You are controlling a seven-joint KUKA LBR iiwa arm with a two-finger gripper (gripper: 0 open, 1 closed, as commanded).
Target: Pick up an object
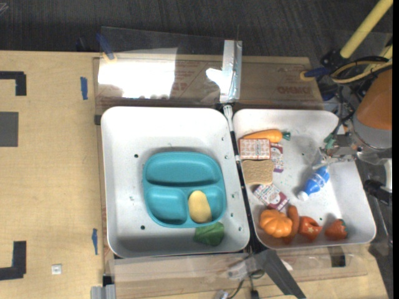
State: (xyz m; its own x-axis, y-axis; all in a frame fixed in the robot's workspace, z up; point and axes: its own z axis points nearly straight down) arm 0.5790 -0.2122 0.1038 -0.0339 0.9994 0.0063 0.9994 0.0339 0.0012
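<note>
The right bin (349, 120) holds a small blue bottle (313, 183) lying tilted near its right side. Also in it are a carrot (265, 134), a red-and-white packet (254, 148), a tan slice (257, 170), another packet (271, 195), an orange pumpkin (276, 223) and two red vegetables (308, 227) (336, 230). My gripper (333, 147) hangs over the bin's right edge, just above and right of the blue bottle. Nothing is seen held in it.
The left bin (118, 167) holds a teal divided tray (181, 182) with a yellow fruit (199, 205) in one compartment and a green vegetable (210, 233) by the tray's front edge. A clear plastic panel (168, 67) stands behind the bins. Cables and a yellow pole (371, 20) lie at the upper right.
</note>
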